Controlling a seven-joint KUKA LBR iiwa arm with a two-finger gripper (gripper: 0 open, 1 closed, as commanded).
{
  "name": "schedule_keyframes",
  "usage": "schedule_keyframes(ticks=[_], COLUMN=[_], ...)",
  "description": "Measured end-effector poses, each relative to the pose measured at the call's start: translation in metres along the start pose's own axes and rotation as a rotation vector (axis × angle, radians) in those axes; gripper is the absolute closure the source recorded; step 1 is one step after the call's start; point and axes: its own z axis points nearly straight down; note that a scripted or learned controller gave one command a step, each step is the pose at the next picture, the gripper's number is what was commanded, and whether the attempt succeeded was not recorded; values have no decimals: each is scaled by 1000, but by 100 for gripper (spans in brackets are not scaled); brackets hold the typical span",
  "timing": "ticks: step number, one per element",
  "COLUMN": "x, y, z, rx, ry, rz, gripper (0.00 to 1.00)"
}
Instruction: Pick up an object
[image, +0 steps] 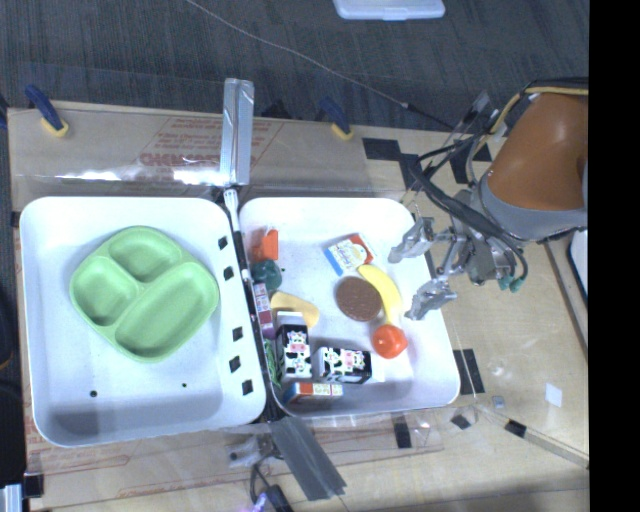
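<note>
Green divided plate (145, 290) sits alone in the left bin (40, 330), and nobody's bothering it. Over in the right bin (430, 375) is the whole pile of candidates: a little orange piece (268, 243) near the divider, two cow-print cartons (318, 358) toward the front, a blue-and-white packet (347, 253), a brown disc (358, 298) with a banana (383, 288) right beside it, and a red tomato-looking thing (390, 341). At that bin's right rim hangs the pincer (421, 270), fingers spread and nothing between them. So honestly, the pick looks not yet started: everything's lying in the bin, nothing lifted. The banana and tomato look like the closest grabs.
</note>
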Motion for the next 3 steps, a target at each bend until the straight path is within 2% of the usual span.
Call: schedule_keyframes(ticks=[1,2,3], x=[-36,-45,-48], y=[0,19,21], z=[155,158,147], rx=[3,0,2], ry=[-12,-5,-10], rz=[98,23,14], gripper=[0,0,100])
